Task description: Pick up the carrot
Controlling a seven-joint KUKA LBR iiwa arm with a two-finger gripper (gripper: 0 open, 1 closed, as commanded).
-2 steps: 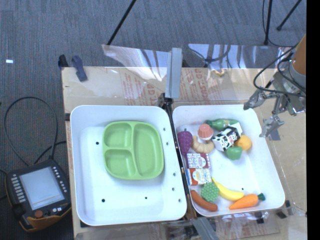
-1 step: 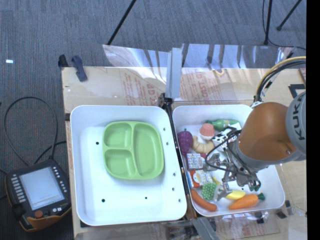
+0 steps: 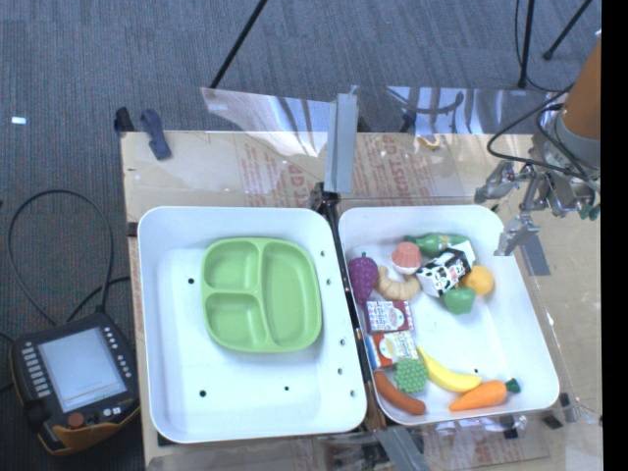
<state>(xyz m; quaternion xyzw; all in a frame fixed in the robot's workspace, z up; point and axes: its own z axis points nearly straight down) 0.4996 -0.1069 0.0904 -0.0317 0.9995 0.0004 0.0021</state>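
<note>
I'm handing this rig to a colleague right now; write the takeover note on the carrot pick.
Gripper: at the right bin's far right corner, holding nothing.
Carrot: lying in that bin's near right corner, beside the banana, well away from the gripper.
Done: nothing; the carrot is untouched.
Left: move to the carrot, grasp it, lift it.
</note>
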